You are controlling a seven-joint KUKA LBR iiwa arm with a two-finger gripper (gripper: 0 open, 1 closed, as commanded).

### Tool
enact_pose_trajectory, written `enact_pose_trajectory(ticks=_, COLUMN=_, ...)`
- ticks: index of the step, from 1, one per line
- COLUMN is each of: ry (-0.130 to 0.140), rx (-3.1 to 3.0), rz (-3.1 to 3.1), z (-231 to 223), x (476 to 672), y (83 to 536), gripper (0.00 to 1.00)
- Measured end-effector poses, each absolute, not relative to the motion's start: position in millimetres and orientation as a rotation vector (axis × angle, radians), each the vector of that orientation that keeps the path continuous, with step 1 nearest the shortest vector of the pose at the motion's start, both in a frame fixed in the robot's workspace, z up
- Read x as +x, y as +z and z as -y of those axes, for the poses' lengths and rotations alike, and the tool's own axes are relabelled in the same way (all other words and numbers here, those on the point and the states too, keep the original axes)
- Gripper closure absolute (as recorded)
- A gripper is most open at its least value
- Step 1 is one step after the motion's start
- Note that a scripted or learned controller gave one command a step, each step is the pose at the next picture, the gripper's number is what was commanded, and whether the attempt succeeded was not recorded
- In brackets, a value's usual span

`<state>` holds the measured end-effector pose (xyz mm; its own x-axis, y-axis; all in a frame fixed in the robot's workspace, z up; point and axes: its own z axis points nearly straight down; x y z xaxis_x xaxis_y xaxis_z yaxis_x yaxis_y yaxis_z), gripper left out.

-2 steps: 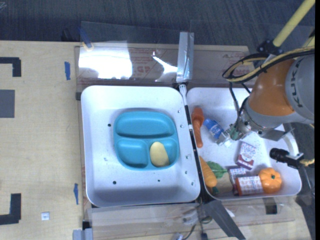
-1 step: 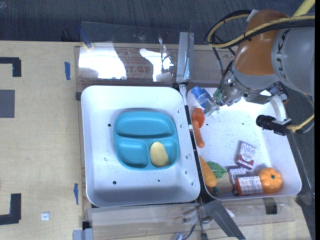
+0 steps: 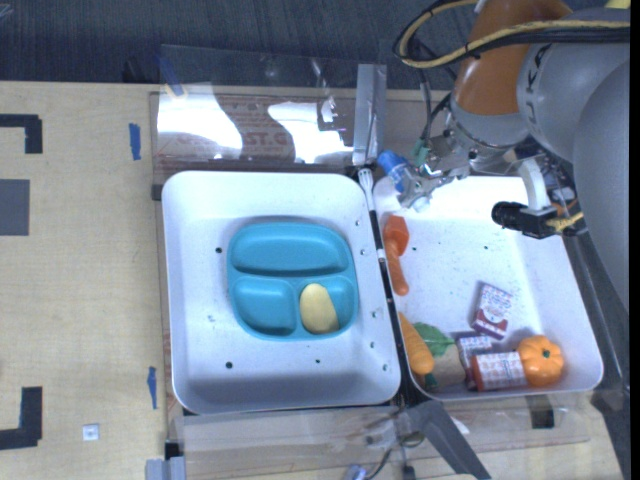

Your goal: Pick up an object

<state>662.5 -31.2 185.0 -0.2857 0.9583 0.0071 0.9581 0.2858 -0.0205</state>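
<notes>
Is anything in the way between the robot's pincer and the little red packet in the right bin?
Nothing visible is. The pincer is at the far left corner of the right bin. The red packet lies flat nearer the front, with bare white floor between them. The can and small pumpkin sit beyond it.

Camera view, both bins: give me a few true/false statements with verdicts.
1. A blue divided tray lies in the left bin. True.
2. The yellow potato-like piece lies in the right bin. False: it sits in a lower compartment of the tray.
3. A small orange pumpkin sits at the right bin's near right corner. True.
4. The gripper is over the left bin's middle. False: it is at the right bin's far left corner.
</notes>
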Motion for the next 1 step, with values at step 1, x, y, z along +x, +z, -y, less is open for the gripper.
enact_pose_trajectory(ticks=1, ry=0.0, rx=-1.878, rz=2.519, z=30.8, x=666.9, y=191.2, gripper=0.0)
